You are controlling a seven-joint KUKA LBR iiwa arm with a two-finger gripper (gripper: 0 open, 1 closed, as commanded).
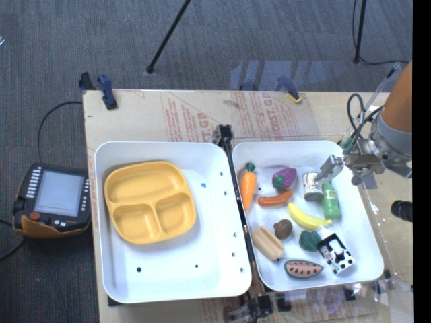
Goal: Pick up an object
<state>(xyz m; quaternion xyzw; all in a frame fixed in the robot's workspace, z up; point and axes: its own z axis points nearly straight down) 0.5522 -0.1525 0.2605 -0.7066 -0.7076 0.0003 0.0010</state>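
Look at the right bin (pixel 357 153) — your gripper (pixel 331 169) hangs over its upper right part, reaching in from the right. You cannot tell how its tips stand, and nothing shows between them. Just beside it sits a little silver can (pixel 312 186), and a green bottle (pixel 330 202) lies right next to the can.

The other toys are spread in the same bin: a carrot (pixel 248 187) by the left wall, a purple grape bunch (pixel 284 177), a red sausage (pixel 275 198), a yellow banana (pixel 308 217), a brown ball (pixel 283 229), a bread roll (pixel 268 242), a dark green lump (pixel 310 240), a watermelon slice (pixel 303 268) and a black and white toy (pixel 336 254).

The left bin (pixel 202 247) holds a yellow tray (pixel 149 201) with three parts — well apart from your gripper.
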